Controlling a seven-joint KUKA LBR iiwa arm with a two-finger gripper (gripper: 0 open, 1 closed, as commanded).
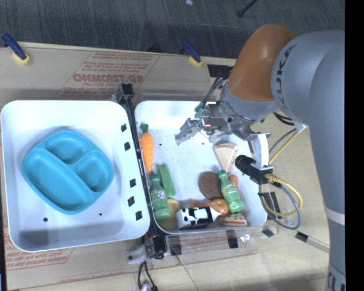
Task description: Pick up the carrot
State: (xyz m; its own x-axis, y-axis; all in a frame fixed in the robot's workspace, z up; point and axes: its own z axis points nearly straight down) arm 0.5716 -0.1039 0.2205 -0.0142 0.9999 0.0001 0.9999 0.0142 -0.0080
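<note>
Clutter fills the right bin's [170, 111] near end: two green bottles [231, 194], a brown cookie [210, 185], a black-and-white carton [196, 216]. Farther back, the carrot [147, 150] lies along the left wall, untouched. Beyond it the gripper [188, 130] hovers over bare floor, fingers apart, holding nothing. A blue tray [67, 170] sits in the left bin [24, 111].

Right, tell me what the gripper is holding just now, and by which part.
Nothing is held. The gripper hangs over bare floor of the right bin with nothing between its fingers, and the carrot lies apart from it by the bin's left wall.
</note>
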